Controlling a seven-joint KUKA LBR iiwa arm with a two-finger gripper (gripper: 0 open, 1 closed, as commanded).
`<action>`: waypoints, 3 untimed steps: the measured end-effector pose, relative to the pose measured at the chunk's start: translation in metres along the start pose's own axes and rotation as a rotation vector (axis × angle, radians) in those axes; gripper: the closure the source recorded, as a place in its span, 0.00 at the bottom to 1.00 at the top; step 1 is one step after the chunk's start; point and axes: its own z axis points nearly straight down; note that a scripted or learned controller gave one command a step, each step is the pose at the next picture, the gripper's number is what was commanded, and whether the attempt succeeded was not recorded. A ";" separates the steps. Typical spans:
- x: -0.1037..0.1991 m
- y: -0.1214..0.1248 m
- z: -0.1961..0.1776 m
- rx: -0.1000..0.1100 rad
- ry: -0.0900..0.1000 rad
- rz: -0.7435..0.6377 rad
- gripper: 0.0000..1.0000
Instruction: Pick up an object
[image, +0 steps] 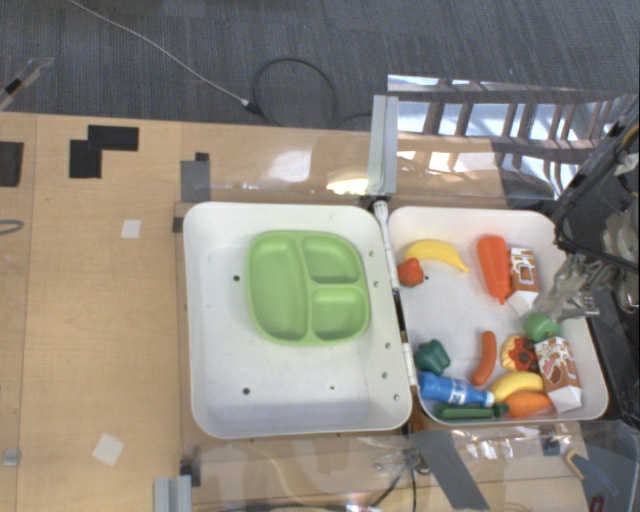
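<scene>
The right bin (470, 225) holds several toy foods. A yellow banana (438, 253) and a small red piece (410, 271) lie at its back left, with an orange carrot (493, 266) and a small carton (523, 269) to their right. My gripper (558, 305) reaches in from the right edge and hangs just above a small round green item (540, 326), close to it or touching it. In front lie a red sausage (485, 357), a green pepper (432, 354), a blue bottle (452, 389), a second carton (557, 363) and more fruit pieces (520, 383).
The left bin (215, 390) bears a green divided plate (306, 286) at its middle. A metal divider (393, 300) runs between the bins. A metal frame (500, 120) stands behind the right bin. The wooden bench (90, 300) extends to the left.
</scene>
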 end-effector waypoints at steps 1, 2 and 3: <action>-0.024 0.001 0.131 -0.007 0.021 0.120 1.00; 0.012 0.002 0.160 -0.001 -0.006 -0.115 1.00; 0.013 0.002 0.163 -0.001 -0.004 -0.116 0.00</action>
